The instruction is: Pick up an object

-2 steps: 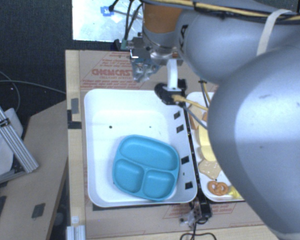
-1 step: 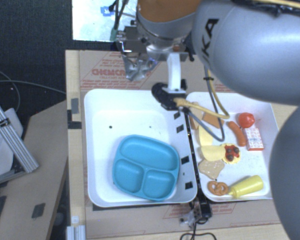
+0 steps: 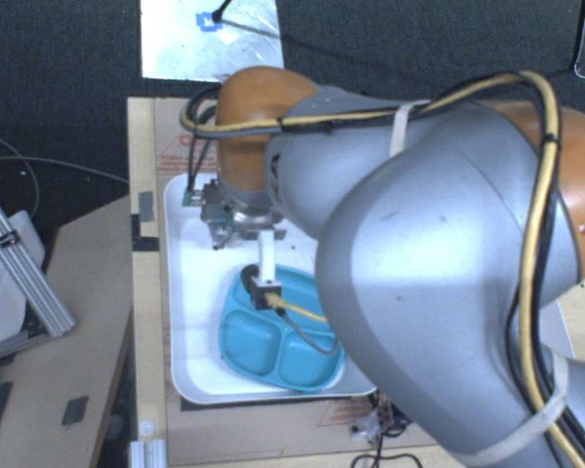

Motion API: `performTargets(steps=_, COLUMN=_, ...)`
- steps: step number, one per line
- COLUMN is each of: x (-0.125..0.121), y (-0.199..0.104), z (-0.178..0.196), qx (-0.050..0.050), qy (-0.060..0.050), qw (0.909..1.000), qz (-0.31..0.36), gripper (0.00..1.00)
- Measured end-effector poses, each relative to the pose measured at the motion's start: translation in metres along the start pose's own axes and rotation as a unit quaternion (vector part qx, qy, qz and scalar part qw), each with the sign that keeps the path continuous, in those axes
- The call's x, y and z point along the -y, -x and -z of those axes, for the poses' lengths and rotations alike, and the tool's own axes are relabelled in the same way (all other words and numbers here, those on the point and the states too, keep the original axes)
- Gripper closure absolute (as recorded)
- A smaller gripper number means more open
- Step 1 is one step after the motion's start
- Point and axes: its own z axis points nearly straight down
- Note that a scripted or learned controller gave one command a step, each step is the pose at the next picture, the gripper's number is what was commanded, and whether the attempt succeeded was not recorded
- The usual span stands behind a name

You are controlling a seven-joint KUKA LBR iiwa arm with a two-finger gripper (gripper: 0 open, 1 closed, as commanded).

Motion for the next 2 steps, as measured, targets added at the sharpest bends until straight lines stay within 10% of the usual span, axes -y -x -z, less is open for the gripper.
performTargets(steps=1, x=0.036, y=-0.001, z=0.250, qx=-0.006, qy=0.013, qw=0.9999, qz=0.002, gripper=1.00)
performTargets(steps=2, x=0.059, y=0.000, z=0.400, qx=-0.006, qy=0.014, qw=0.9999, qz=0.003, gripper=1.00)
